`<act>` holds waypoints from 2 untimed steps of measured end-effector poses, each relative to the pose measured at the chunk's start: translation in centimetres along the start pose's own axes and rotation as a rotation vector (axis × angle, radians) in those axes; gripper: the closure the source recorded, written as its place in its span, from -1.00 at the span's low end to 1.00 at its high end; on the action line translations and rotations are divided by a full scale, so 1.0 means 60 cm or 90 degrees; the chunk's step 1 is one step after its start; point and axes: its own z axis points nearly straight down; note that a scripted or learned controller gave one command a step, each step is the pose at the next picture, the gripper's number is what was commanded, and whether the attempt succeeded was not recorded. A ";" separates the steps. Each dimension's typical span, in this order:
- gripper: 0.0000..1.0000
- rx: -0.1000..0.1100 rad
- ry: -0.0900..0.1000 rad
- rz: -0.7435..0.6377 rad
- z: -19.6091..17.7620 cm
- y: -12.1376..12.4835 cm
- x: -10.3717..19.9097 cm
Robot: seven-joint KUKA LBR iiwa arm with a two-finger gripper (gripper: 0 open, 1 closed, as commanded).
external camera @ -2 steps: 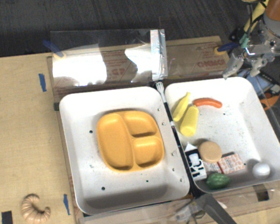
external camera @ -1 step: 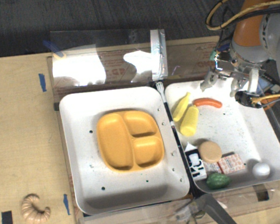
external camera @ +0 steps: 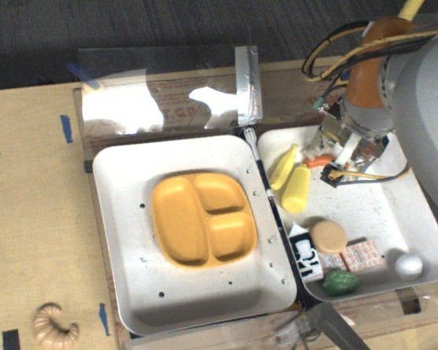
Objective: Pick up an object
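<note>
The gripper, its opening impossible to tell, hovers in the right bin, yellow blocks at its nine o'clock.

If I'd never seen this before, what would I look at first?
Probably the big orange divided tray in the middle of the left bin. Next, the grey arm with its orange band, reaching from the right over the right bin, which holds yellow pieces, a tan disc, a green thing and a silvery ball. A curled tan toy lies alone on the bench at lower left.
</note>
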 end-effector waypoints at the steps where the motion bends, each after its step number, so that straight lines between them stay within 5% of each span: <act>1: 1.00 -0.007 0.006 -0.002 -0.023 0.003 0.007; 2: 1.00 0.002 -0.007 0.364 -0.106 0.025 -0.063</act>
